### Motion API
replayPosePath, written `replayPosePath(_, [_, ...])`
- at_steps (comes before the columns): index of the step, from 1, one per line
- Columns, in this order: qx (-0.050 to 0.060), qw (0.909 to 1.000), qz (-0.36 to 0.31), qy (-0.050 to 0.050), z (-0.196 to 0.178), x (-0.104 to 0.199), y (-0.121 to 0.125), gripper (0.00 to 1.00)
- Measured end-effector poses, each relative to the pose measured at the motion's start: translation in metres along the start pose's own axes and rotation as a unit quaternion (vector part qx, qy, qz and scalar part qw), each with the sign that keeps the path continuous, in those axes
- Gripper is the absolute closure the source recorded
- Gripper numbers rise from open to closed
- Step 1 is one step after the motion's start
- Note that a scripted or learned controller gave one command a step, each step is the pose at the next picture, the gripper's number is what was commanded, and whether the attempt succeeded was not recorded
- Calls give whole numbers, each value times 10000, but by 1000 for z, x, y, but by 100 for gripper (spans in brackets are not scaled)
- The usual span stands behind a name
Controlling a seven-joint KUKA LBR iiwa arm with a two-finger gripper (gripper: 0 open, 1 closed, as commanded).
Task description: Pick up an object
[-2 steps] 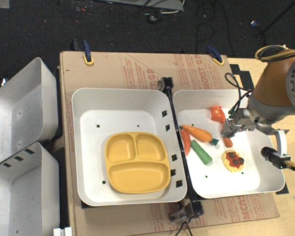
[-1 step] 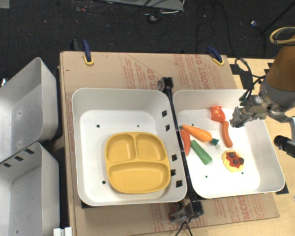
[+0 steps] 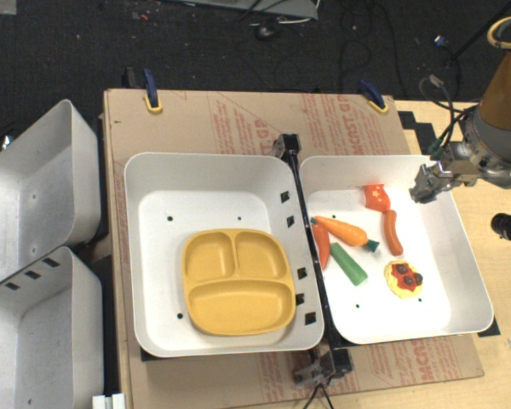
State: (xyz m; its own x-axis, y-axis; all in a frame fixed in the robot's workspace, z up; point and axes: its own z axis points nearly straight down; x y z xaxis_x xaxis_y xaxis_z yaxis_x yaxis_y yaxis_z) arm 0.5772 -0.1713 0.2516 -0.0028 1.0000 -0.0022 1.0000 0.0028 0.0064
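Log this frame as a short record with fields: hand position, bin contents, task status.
hand: above right bin's far right edge, nothing visible between its fingers
right bin: carrot, sausage, green stick, red piece, small pizza
left bin: yellow divided tray
task status: nothing picked up yet

We count two white bins side by side on the worktop: the left bin [image 3: 145, 228] and the right bin [image 3: 460, 254]. The left one carries a single yellow divided plate [image 3: 238, 281] with three compartments. In the right one we tally six toy foods: one carrot [image 3: 341, 228], one green stick [image 3: 347, 264], one red-orange strip [image 3: 323, 245], one sausage [image 3: 393, 232], one small red piece [image 3: 376, 197] and one little pizza [image 3: 404, 279].
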Motion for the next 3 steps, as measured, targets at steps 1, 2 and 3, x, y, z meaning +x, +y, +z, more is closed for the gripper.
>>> replayPosePath(1, [8,10000,-1,2,-35,0,1,100])
replayPosePath(2, [38,10000,-19,16,-29,47,-4,100])
replayPosePath(3, [31,10000,-22,16,-26,93,6,100])
